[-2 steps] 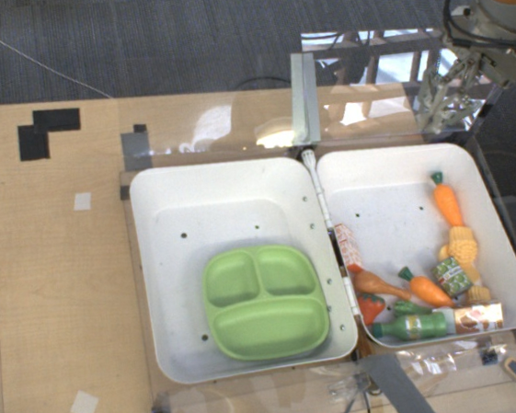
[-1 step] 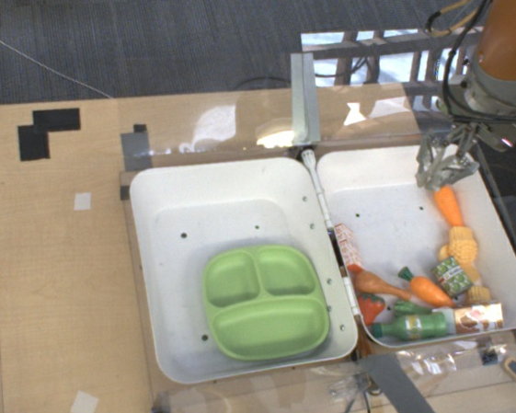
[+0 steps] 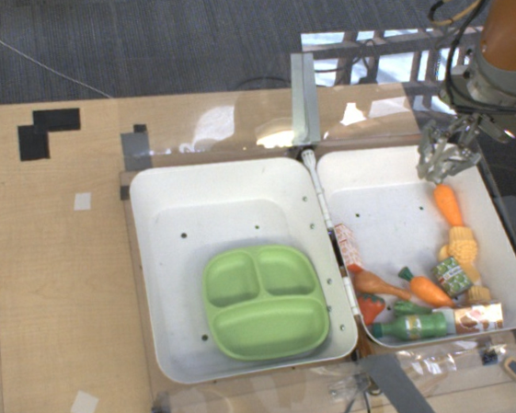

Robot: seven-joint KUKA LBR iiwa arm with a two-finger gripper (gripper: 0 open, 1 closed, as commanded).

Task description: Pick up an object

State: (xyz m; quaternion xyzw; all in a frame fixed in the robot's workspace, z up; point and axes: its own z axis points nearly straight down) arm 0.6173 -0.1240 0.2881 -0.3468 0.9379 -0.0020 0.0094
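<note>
Camera view: carrot (image 3: 449, 206) lies in right bin (image 3: 377, 192), near far right wall, just below gripper (image 3: 445, 159). Gripper hangs over far right corner; spread or pressed together, cannot tell. Nothing seen between its tips, so pick judged not yet done. Corn (image 3: 462, 248) just beside carrot, nearer side. Other toys crowd near edge. Bin middle open, good room. Left bin (image 3: 166, 211) bears green tray (image 3: 264, 300).

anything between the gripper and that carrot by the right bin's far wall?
Nothing visible. The gripper hangs over the right bin's far right corner, and the upright carrot lies just below it in the camera view with bare white floor between them. The corn and the other toys sit nearer the camera, outside that line.
</note>
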